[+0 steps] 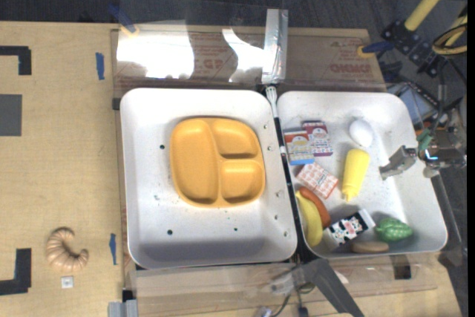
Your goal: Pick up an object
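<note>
The right bin (393,111) carries a crowd of small things, any of them a candidate for picking. At its centre a yellow bottle (355,172) lies tilted, with a white egg-shaped object (361,133) just beside it at twelve o'clock. At ten o'clock from the bottle sit two small red-and-white cartons (307,139), close together, and at eight o'clock lies a pink patterned packet (318,177). Toward the bin's seven o'clock corner a banana (312,217) lies along the left wall, touching a red sausage-like piece (315,196) on its upper side. A black-and-white box (349,226) rests at six o'clock, with a green leafy toy (392,230) beside it at five o'clock and a brown flat piece (369,246) against the near wall.

The gripper (401,160) hangs at the bin's three o'clock edge, apart from all the objects; whether its fingers are spread or closed cannot be told from this view.

The left bin (141,159) holds an orange divided tray (217,160) at its middle. Out on the bench (52,159), at eight o'clock from the left bin, lies a tan croissant (67,249)
</note>
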